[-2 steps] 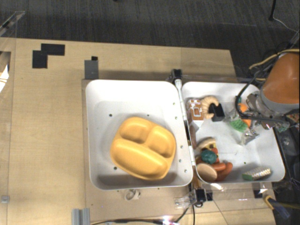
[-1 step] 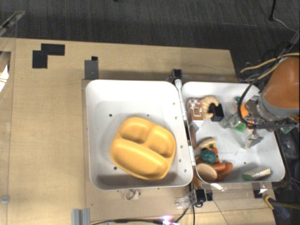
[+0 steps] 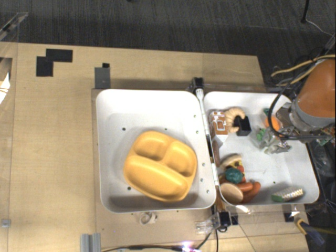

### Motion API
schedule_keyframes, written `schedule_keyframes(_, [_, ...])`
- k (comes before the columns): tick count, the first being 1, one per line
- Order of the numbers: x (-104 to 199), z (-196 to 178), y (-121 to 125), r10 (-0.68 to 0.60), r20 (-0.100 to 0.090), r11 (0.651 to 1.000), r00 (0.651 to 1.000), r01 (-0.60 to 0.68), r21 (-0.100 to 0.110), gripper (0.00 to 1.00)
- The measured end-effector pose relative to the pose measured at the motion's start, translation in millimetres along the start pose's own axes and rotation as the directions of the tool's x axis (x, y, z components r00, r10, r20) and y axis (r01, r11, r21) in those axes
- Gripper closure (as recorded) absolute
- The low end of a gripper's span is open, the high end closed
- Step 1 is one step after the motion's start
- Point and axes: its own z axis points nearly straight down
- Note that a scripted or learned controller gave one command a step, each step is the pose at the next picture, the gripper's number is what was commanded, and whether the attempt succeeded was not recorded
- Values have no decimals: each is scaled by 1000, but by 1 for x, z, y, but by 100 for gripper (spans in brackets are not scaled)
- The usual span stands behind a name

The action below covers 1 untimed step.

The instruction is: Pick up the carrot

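An orange piece with a green tuft beside it lies in the upper right part of the right bin. It looks like the carrot and is partly hidden by the arm. My gripper hangs low over the bin floor, just right of and below the green tuft. Whether it touches the carrot I cannot tell. The grey wrist with its orange band reaches in from the right.
The left bin holds a big yellow bread-like lump. In the right bin, a pretzel-like toy and a black piece lie at the top left. A cluster of small food toys sits bottom left, a pale ribbed item bottom right.
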Motion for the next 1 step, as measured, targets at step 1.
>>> schedule_keyframes(1, [39,11,28,-176,-4,984,984,175,-5,100])
